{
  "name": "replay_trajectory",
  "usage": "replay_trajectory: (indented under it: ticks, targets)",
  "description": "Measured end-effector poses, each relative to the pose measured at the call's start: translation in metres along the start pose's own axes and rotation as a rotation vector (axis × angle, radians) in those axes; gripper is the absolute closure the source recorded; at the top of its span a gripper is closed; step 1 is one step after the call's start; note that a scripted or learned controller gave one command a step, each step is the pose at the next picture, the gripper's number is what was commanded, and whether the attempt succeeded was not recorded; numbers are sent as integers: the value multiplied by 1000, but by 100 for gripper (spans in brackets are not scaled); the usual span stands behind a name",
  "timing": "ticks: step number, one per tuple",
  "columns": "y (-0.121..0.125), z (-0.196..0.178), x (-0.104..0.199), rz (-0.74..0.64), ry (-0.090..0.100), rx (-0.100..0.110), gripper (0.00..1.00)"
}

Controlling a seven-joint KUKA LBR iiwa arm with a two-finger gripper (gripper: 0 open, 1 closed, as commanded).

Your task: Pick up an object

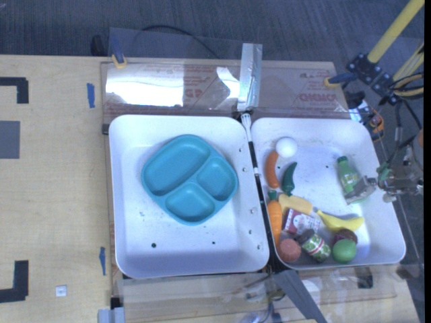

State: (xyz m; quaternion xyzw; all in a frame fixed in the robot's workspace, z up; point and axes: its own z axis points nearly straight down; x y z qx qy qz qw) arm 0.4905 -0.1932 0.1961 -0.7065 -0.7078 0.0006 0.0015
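1. Toys crowded the right bin's (387,244) near corner: a green lime (344,249), a red ball (290,249), a banana (340,220) and a carrot (275,215).
2. Farther back lay a green bottle (347,173) and a white egg (287,147).
3. A blue divided plate (190,178) sat in the left bin (128,241).
4. The claw (369,186) hovered beside the bottle, gripping nothing visible; whether it stood apart or together could not be told.
5. Judged stage: approach. Next, it needed to descend squarely over one toy.

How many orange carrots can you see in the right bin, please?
2. One carrot lies by the bin's left wall, below the white egg; the second carrot sits lower along the same wall, beside the pile, which may hide more.
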Motion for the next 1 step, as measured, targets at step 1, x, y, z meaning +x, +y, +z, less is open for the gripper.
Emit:
replay_trajectory:
  ticks: [1]
  targets:
    - [67,48,7,187,-1,-2,0]
